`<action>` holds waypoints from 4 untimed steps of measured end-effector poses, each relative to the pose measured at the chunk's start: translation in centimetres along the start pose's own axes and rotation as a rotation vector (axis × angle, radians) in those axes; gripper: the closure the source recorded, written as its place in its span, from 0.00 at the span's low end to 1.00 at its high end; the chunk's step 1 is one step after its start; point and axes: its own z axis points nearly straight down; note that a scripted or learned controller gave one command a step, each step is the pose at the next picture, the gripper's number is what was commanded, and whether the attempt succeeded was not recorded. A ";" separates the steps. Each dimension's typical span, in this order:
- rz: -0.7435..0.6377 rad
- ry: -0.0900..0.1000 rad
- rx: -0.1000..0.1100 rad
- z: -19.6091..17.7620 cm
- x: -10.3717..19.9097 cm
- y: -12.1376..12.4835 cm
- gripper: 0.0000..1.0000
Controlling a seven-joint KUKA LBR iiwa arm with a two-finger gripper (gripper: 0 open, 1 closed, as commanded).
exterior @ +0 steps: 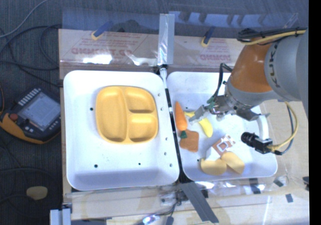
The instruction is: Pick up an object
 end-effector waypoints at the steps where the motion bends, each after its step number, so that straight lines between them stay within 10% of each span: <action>1: -0.190 -0.005 -0.009 4.2 -1.8 0.4 0.00; 2: -0.189 -0.006 -0.019 2.9 -1.8 0.7 1.00; 3: -0.189 -0.003 -0.019 2.1 -1.7 0.7 1.00; 4: -0.223 -0.002 -0.003 -8.7 4.2 1.4 1.00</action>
